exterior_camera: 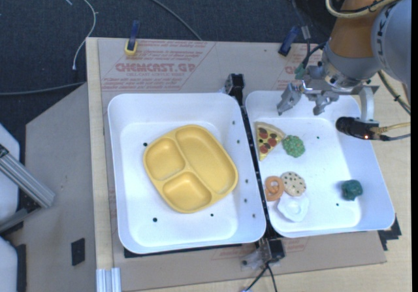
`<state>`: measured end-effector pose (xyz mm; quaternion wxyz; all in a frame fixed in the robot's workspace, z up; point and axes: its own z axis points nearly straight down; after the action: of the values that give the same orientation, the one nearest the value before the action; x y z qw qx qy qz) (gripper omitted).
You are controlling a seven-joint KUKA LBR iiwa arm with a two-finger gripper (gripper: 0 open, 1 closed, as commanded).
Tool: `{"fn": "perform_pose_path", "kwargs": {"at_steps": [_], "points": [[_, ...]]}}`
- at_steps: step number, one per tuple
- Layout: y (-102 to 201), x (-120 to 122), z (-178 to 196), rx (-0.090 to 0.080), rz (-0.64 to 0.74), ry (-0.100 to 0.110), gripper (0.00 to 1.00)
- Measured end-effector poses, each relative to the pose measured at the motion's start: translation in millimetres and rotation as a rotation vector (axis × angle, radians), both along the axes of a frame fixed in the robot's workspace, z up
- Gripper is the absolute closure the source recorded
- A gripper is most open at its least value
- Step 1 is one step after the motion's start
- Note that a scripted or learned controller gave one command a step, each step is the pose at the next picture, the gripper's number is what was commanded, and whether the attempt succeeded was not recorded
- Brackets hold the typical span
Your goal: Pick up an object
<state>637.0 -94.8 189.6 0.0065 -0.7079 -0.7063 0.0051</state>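
Toy food was all sitting loose in the right bin point(372, 153), lower right of the frame, so honestly the pick hadn't happened yet at this point. Nothing was lifted, nothing was between the jaws.

What was in there: a pizza slice point(268, 140) up against the bin's left wall, a light green broccoli-looking piece point(294, 146) just beside it on the right, then lower down a small orange ring point(273, 186) touching a spotted cookie point(294, 183), with a white fried-egg thing point(293, 208) right below those two. A darker green piece point(352, 189) sat off on its own toward the right side of the bin, well apart from the rest.

The gripper point(302, 104) hung over the upper edge of that same bin, upper right of the frame, and its jaws were spread apart with nothing in them. It was above the pizza and the light green piece rather than touching either, as far as I could tell from the slanted view.

The left bin point(124, 153) just had a yellow divided tray point(189, 167) in the middle, with nothing in its three compartments.

So my read: approach maybe underway, but choosing a target, coming down, closing and lifting were all still left to do. Pizza or the light green piece looked closest.
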Motion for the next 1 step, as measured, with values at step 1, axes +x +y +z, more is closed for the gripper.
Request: {"fn": "perform_pose_path", "kwargs": {"at_steps": [1], "points": [[0.0, 3.2, 8.7, -0.001, 0.002, -0.015, 0.0]]}}
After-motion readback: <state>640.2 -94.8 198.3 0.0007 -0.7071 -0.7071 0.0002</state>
